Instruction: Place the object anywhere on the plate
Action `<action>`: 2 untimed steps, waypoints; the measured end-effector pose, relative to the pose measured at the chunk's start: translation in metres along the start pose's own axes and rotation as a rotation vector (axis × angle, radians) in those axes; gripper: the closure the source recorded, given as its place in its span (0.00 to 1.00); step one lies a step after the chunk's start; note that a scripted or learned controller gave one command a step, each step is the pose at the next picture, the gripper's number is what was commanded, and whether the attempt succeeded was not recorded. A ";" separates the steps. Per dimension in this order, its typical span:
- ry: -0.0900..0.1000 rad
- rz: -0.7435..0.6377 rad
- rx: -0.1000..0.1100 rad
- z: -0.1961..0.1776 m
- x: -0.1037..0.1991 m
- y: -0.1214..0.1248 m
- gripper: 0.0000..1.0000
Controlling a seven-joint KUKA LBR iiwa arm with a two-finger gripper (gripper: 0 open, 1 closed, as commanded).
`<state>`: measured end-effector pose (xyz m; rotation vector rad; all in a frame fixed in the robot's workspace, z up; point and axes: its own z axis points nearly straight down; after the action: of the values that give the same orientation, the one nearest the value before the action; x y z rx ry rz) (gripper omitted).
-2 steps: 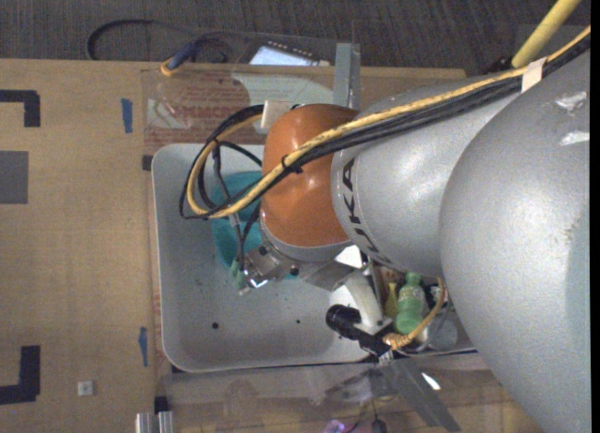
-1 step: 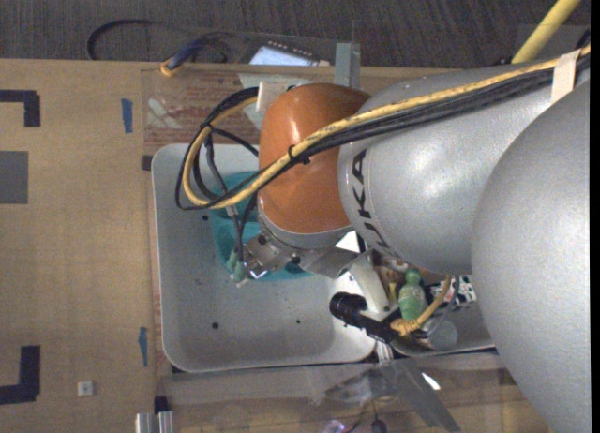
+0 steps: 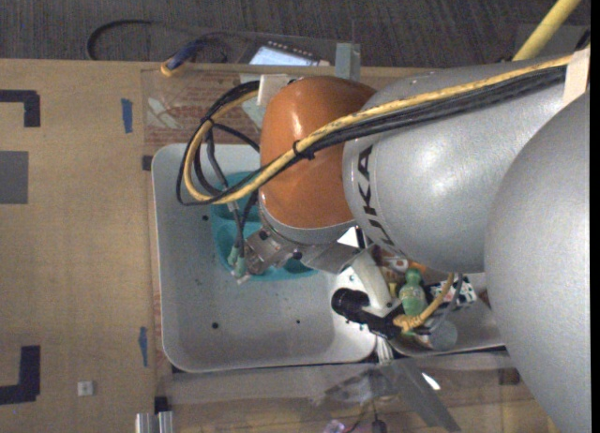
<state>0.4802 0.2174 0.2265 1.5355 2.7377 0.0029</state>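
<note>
Because buried under the orange-banded wrist, impossible to call the gripper (image 3: pixel 246 261) spread or pressed together; sits low over the edge of the teal plate (image 3: pixel 223 220), inside the white bin (image 3: pixel 178 262) on the view's left. Nothing visibly pinched there, so no claim of a hold. Cannot say for sure which thing is the object; likeliest candidates lie in the second bin (image 3: pixel 483 339), tight against the arm: a small green bottle-shaped thing (image 3: pixel 411 291), a grey rounded piece (image 3: pixel 441 333) just below it, and a many-coloured scrap (image 3: pixel 464 292) close by. Judged light and stiff, the green one probably smooth and apt to slip; best taken across the narrow body rather than the cap. Counted: one plate, two bins, one gripper, three small things, with more perhaps masked by the arm.
</note>
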 end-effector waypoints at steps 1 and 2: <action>-0.001 0.000 -0.002 -0.010 0.000 0.001 1.00; -0.002 -0.001 -0.003 -0.020 0.000 0.002 1.00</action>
<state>0.4817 0.2181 0.2461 1.5328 2.7354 0.0060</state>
